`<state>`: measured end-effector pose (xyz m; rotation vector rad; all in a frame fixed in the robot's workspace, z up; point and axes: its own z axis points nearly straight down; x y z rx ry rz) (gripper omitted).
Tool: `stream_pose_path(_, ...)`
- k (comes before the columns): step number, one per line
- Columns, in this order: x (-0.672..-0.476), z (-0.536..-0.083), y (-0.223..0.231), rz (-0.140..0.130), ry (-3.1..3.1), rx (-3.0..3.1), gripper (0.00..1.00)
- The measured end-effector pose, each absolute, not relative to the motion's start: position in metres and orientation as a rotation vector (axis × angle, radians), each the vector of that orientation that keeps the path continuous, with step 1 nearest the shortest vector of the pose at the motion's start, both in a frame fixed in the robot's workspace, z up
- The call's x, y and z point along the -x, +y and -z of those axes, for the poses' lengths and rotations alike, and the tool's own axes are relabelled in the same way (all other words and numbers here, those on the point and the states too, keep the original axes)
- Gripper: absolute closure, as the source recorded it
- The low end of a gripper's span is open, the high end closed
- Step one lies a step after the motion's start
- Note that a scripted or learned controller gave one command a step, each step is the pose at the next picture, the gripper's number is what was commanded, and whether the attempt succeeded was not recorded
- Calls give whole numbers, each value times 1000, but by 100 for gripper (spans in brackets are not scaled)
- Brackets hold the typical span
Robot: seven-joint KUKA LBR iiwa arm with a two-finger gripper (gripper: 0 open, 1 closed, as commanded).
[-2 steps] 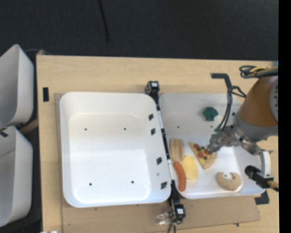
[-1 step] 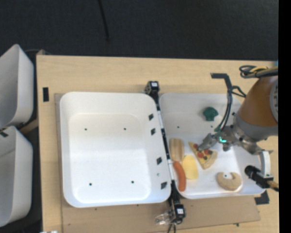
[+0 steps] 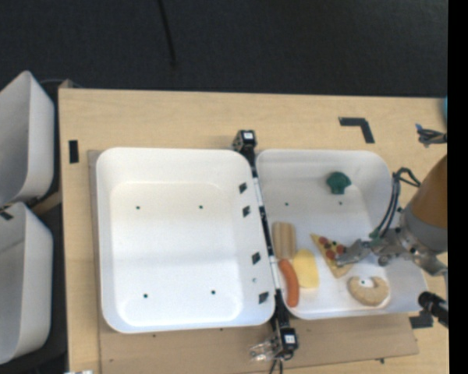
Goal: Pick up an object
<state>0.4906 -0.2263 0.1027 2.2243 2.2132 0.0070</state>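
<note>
The right bin [image 3: 374, 166] holds several toy foods. A pizza slice [image 3: 330, 252] lies near its middle. My gripper [image 3: 357, 251] reaches in from the right, low over the slice's right end; whether it touches the slice I cannot tell. A pale ring-shaped bagel [image 3: 369, 290] lies just below the gripper. A yellow cheese block [image 3: 305, 271], a red-orange sausage [image 3: 289, 282] and a tan bread piece [image 3: 284, 237] sit along the bin's left wall. A small green object [image 3: 338, 181] rests at the back.
The left bin [image 3: 109, 232] stands beside the right one, with black clips [image 3: 257, 257] along the shared rim. The arm's orange band [image 3: 430, 197] and cables [image 3: 390, 209] hang over the right bin's right wall. Black markers lie on the wooden bench [image 3: 179, 119].
</note>
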Motion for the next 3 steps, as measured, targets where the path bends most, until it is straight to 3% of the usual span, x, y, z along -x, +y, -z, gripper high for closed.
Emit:
stream_pose_path(1, -492, -103, -147, -5, 2222, -2211, 0)
stream_pose_path(2, -491, -103, -102, 7, 2204, -2211, 0)
stream_pose_path(3, -488, -100, -153, 5, 2216, -2225, 0)
